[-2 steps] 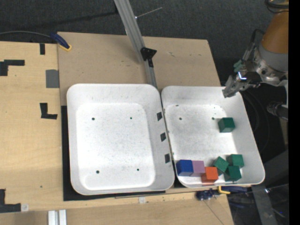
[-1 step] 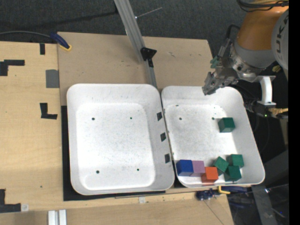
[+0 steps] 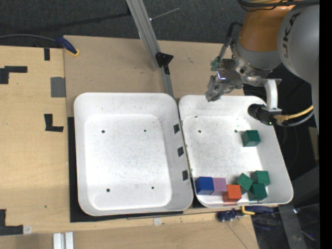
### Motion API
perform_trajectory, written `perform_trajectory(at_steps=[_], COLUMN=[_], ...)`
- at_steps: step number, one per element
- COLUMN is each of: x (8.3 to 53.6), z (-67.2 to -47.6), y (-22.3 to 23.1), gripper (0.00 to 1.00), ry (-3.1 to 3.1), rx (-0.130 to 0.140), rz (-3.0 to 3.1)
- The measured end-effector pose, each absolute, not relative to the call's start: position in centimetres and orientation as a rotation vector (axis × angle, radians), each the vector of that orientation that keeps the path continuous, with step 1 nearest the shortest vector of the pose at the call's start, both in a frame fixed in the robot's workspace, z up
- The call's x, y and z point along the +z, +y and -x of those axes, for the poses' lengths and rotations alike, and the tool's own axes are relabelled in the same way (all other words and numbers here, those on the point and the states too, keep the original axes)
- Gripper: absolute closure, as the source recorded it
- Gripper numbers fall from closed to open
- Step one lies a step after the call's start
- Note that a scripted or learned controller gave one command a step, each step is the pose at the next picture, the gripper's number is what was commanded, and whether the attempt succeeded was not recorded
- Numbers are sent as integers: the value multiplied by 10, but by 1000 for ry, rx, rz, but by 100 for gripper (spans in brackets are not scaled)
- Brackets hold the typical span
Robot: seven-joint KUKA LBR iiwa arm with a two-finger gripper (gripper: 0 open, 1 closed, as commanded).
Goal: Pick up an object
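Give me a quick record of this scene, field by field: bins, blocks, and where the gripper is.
left bin: white, shallow, no blocks seen in it
right bin: white, holds all the blocks
lone green block: near the right bin's right wall, apart from the rest
blue block: at the near edge, beside the purple block
orange block: next to the purple one, at the near edge
green cluster: three green blocks in the near right corner
gripper: above the right bin's far edge, nothing seen in it
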State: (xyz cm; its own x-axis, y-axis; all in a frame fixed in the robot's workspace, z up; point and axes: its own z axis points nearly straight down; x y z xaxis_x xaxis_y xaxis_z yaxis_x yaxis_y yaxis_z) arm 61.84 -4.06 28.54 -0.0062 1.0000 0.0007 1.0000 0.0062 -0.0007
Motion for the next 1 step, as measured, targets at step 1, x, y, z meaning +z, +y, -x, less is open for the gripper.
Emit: perform_trajectory(at_steps=[1], x=[259], z=[-626], y=[8], gripper=[100], ry=[-2226], rx=[3], rz=[2213])
